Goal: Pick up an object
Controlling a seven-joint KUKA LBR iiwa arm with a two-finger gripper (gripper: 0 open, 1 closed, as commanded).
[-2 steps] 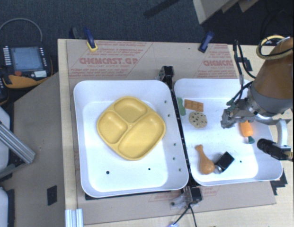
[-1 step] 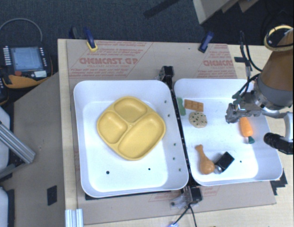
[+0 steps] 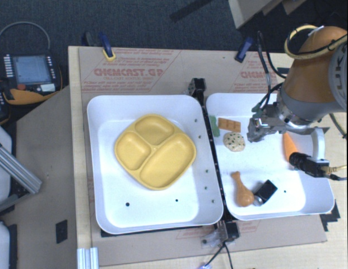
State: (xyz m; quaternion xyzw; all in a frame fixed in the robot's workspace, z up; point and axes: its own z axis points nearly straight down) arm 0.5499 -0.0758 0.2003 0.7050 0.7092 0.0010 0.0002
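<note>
Objects for picking are seen in the right bin [image 3: 314, 203], five in all. A round speckled cookie [image 3: 235, 142] lies in the upper left part of that bin, with a tan rectangular wafer-like piece [image 3: 229, 124] just above it and a small green item [image 3: 215, 130] at the bin's left wall beside the wafer. Toward the lower middle, a toy drumstick [image 3: 241, 190] is laid with its thick end down, and a small black block [image 3: 265, 191] is seen just beside that thick end, possibly touching it. An orange carrot-like piece [image 3: 290, 144] is noted at the right, partly covered by the arm.

The arm [image 3: 314, 66] is seen entering from the right, with the orange band above the wrist. The gripper [image 3: 255, 134] is positioned over the upper middle of the right bin, just to the right of the cookie and near the wafer. Nothing is seen held by it. Whether it is opened or closed cannot be told from this angle, as the gripper is viewed from above and its tips merge into dark metal.

The left bin [image 3: 106, 200] is occupied by a yellow divided plate [image 3: 155, 151] with three compartments, set near the bin's centre. Both bins rest on a brown board [image 3: 162, 72] printed with red lettering.
</note>
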